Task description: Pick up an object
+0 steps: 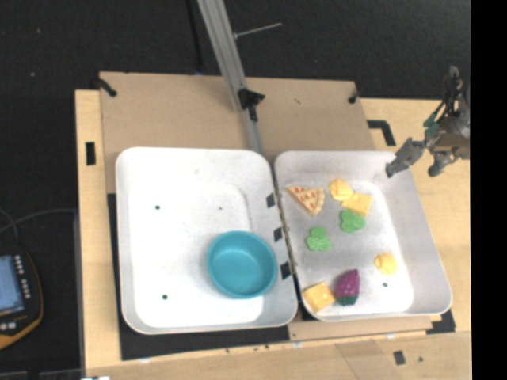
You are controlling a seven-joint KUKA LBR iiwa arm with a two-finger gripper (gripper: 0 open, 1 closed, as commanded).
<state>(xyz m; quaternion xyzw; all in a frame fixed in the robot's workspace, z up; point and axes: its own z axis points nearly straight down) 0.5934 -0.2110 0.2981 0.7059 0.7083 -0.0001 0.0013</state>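
My gripper point(418, 163) hovers over the far right corner of the right bin point(408, 236), its two dark fingers spread open with nothing between them. The toy food lies left of and nearer than the gripper: a pizza slice point(306, 199), a yellow piece point(341, 188), an orange-yellow block point(359, 204), two green pieces point(352, 222) point(318, 240), a small yellow piece point(385, 263), purple grapes point(347, 286) and a yellow cheese block point(318, 297).
A blue bowl point(242, 264) sits in the left bin point(135, 212), near its right wall. A grey metal pole point(226, 50) slants up from the gap between the bins at the back. A handheld controller point(16, 291) lies at the far left, off the bench.
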